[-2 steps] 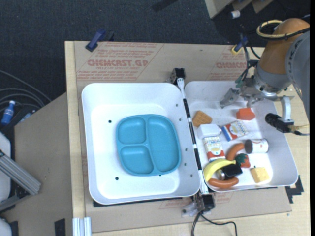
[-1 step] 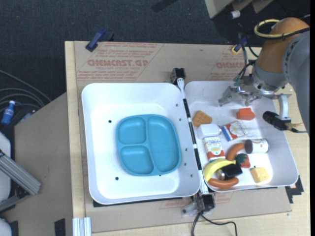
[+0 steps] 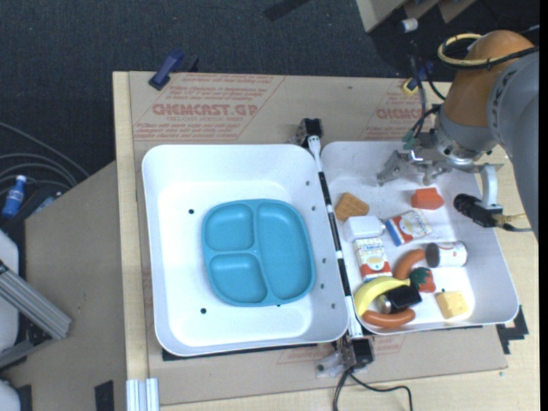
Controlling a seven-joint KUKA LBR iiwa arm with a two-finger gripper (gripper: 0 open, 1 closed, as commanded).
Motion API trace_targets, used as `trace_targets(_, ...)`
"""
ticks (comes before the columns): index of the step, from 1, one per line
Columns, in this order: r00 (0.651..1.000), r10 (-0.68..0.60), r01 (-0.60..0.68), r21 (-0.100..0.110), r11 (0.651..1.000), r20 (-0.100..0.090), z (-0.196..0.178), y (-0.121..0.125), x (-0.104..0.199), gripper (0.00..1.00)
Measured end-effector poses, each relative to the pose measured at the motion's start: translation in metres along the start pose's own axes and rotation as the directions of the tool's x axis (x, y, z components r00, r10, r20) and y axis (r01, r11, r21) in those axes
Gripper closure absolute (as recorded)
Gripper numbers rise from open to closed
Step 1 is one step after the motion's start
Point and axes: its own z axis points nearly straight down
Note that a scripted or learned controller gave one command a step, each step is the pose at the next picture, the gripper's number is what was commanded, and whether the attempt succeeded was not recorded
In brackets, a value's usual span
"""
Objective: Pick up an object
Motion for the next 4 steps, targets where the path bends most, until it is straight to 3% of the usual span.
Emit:
trace_targets(2,1.0,0.001,-0.001,0.001,1.0,0.0,0.0,-0.006,0.0,0.0)
trace_targets(3,1.0,0.0,0.0,0.0,1.0,0.0,-0.011,-0.005,0.001,1.0)
trace_targets(4,1.0,0.0,0.0,0.0,1.0,0.0,-0.01,-0.005,0.001,0.0)
